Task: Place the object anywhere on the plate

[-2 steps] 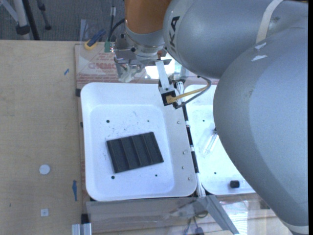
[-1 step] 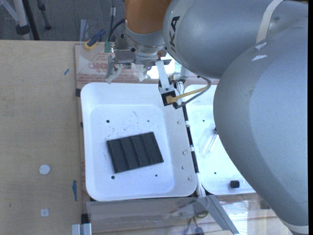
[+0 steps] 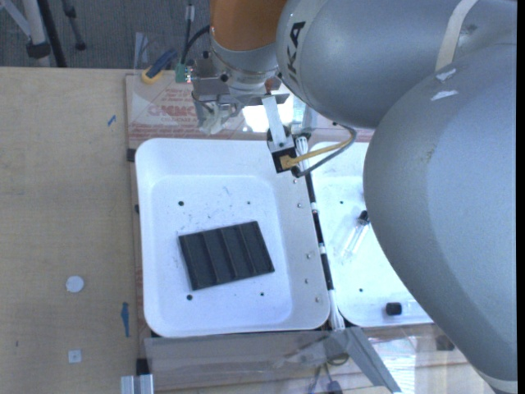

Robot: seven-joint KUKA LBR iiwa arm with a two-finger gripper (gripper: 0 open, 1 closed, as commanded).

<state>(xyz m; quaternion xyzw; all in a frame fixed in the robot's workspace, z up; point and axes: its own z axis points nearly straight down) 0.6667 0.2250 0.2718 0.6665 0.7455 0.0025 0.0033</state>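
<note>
A dark grey ribbed plate (image 3: 226,254) lies flat in the middle of the left white bin (image 3: 156,220). In the right white bin (image 3: 353,294) a small clear tube-like object (image 3: 353,233) rests near the left wall, and a small black piece (image 3: 394,308) sits near the front. My gripper (image 3: 215,115) hangs below the orange band, over the far rim of the left bin, well behind the plate. I see nothing held in it.
The big grey arm covers the upper right and most of the right bin. A black and yellow cable bracket (image 3: 287,150) hangs over the divider between the bins. Bare wooden bench (image 3: 66,187) lies to the left.
</note>
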